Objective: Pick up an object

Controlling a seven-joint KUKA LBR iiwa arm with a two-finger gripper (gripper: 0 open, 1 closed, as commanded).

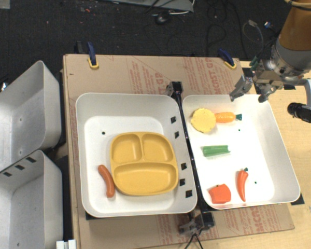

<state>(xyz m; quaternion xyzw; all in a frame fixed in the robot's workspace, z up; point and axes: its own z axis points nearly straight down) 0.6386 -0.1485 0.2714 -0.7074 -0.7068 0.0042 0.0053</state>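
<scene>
While the gripper (252,90) hangs above the far edge of the right bin (280,139), its jaws stand apart and hold nothing. In this bin lie a yellow round piece (203,120) touching an orange carrot (225,117), a green stick (215,150), an orange block (220,193) and a red chili (241,184).

High slanted view over 2 bins (83,108)
</scene>
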